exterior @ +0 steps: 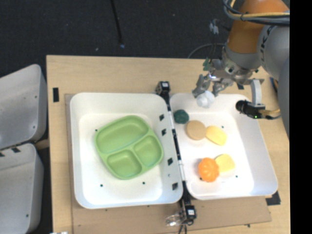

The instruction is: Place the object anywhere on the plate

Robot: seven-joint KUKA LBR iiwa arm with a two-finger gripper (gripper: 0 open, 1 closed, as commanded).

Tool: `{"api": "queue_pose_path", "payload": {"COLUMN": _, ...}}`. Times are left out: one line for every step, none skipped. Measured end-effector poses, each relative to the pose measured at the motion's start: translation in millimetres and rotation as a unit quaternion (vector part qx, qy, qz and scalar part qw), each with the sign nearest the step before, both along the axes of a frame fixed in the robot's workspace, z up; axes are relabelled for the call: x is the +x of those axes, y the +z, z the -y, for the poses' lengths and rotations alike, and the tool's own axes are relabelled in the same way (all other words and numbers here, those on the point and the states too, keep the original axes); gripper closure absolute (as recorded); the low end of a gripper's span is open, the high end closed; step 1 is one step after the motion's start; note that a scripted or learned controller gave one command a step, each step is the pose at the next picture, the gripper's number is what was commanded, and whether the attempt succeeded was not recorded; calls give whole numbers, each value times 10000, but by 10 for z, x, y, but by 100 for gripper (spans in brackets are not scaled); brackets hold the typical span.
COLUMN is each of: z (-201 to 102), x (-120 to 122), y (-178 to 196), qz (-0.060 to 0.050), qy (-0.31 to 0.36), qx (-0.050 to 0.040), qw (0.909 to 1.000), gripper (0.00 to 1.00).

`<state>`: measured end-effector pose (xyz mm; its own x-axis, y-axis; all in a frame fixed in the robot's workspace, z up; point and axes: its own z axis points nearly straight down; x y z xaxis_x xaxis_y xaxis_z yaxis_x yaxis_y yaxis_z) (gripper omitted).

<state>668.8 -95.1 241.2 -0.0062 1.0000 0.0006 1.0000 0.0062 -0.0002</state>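
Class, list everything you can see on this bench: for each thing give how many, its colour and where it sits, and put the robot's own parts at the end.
Bench: one, pale wood, under both bins.
Bins: two, white, side by side; left bin, right bin.
Plate: one, green, three compartments, in the left bin.
Small round object: one, dark green, right bin, by its left wall.
Disc: one, tan, right bin, middle.
Oval piece: one, yellow, right of the disc, close against it.
Pumpkin-like object: one, orange, right bin, near side.
Blocky piece: one, pale yellow, against the orange one.
Arm: one, grey with orange band, reaching in from the right.
Gripper: one, over the right bin's far edge.
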Motion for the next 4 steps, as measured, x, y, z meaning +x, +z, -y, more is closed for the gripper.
{"api": "queue_pose_path", "payload": {"z": -490, "x": -9, "y": 79, "qz": -1, "qy": -3, "qx": 0, "qw": 10000, "gripper": 100}}
{"api": "queue_pose_path", "payload": {"z": -905, "x": -106, "y": 94, "qz": -4, "qy": -3, "qx": 3, "qw": 10000, "gripper": 100}}
{"api": "queue_pose_path", "payload": {"z": -1422, "x": -96, "y": 35, "qz": -7, "qy": -3, "qx": -1, "qw": 10000, "gripper": 100}}
{"api": "queue_pose_path", "payload": {"z": -1907, "x": -240, "y": -69, "qz": -8, "qy": 0, "qx": 1, "qw": 10000, "gripper": 100}}
